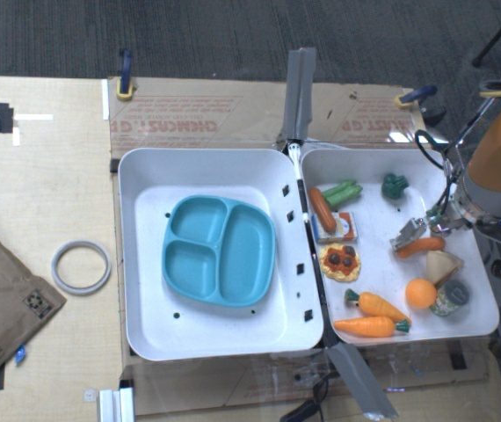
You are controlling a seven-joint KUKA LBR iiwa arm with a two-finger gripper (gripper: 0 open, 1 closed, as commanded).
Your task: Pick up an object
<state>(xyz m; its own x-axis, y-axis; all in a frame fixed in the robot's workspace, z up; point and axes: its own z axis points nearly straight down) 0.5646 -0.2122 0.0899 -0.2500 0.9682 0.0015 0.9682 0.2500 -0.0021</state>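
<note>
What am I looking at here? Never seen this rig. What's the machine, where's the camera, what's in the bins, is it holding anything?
One fixed camera looks down at a slant on a bench with two shallow white bins. The machine is a robot arm with an orange band, reaching in from the right; its gripper is low in the right bin, right at an orange carrot-like toy. I can't tell whether it actually grips it. The left bin holds a blue divided plate. The right bin holds toy food: a hot dog, green pods, broccoli, a small pizza, two carrots and an orange ball. A roll of tape lies on the bench to the left.
</note>
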